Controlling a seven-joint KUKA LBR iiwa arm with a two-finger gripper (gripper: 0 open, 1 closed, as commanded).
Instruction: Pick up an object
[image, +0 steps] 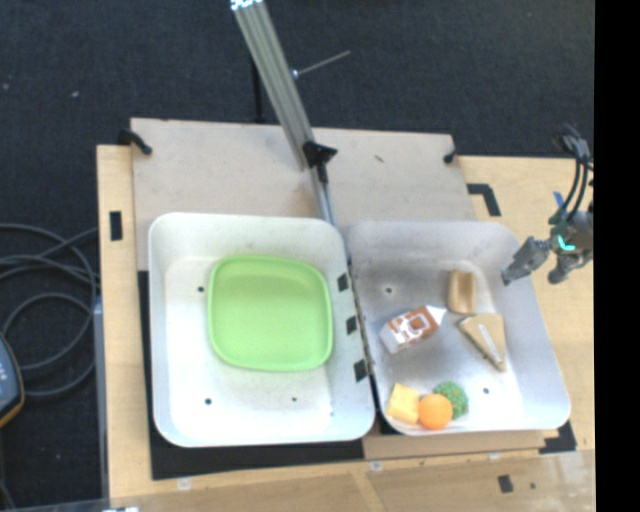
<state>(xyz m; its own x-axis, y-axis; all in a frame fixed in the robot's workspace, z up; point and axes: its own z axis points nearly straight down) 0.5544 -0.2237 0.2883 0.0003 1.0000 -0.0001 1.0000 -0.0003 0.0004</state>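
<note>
The right bin (520, 400) holds several small objects: a tan block (461, 292), a tan wedge (483, 338), a brown and white box (412, 328), a yellow block (404, 405), an orange ball (434, 411) and a green broccoli piece (454, 397). My gripper (543, 263) hangs over the bin's upper right rim, to the right of the tan block. It is open, with its two dark fingers apart and nothing between them.
A square green plate (270, 312) lies in the left bin (180, 400). A grey metal bar (285, 95) slants down from the top to the wall between the bins. Black cables (40, 300) lie on the floor at left.
</note>
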